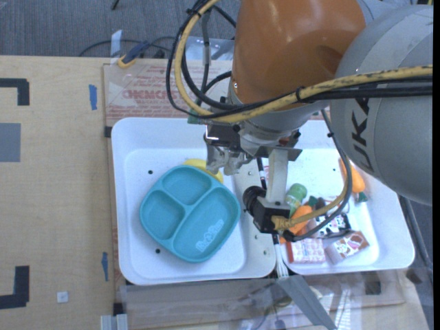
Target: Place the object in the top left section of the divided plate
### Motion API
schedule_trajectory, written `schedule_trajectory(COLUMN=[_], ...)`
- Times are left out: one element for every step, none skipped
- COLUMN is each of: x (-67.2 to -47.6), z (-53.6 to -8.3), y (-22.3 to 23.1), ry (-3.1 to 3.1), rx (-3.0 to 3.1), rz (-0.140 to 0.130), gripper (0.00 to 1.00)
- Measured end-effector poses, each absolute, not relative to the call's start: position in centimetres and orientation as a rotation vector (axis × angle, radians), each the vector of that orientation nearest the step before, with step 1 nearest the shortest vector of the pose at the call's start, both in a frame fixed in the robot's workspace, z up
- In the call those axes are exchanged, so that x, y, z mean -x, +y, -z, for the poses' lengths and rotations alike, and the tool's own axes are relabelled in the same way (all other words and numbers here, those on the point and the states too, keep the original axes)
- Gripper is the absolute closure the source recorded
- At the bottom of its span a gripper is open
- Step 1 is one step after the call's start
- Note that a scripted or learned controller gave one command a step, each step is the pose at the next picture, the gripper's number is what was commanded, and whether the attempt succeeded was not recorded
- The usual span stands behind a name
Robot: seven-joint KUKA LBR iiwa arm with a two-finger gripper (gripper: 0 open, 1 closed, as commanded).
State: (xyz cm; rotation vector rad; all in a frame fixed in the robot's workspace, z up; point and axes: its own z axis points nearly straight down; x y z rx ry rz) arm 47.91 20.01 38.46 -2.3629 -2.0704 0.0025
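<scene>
- The gripper (223,162) hangs just above the blue divided plate (190,213), at its upper right rim; whether it holds anything, I cannot tell.
- A yellow object (197,163) (probably the task's thing) peeks out beside the plate in the left bin (130,184).

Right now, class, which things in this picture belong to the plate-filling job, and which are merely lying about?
Belong to the job:
blue divided plate
gripper
left bin

Lying about:
green bottle
orange toy
red and white packets
right bin
</scene>
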Motion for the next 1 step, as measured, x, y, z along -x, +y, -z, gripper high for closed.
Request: schedule_trajectory(x=[-47.85], z=[-18.58], y=[22.41], ry=[-1.992], rx=[2.427], rz=[-0.005], gripper=[1.00])
